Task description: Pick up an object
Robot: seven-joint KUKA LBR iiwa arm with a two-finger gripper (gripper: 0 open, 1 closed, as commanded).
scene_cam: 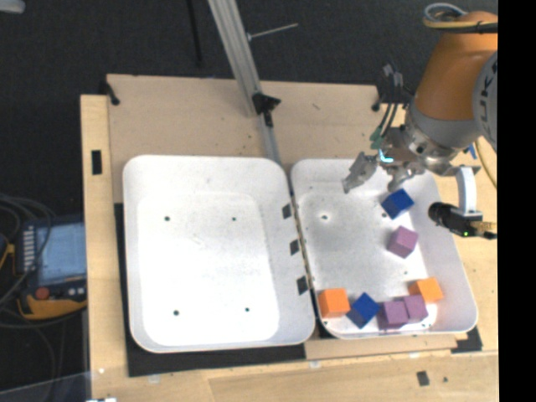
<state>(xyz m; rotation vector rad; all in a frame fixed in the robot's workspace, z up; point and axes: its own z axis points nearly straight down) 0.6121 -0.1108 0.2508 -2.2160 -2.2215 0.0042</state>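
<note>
One blue cube (398, 203) lies just beside spread fingers (362, 172).

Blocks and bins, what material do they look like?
Blocks, e.g. the blue one and the purple one: probably foam or painted wood; matte, solid colour, crisp edges, no glare. Can't tell which. Bins, e.g. the left bin: likely moulded plastic; smooth white, rounded corners, shallow lip, slight sheen.
</note>
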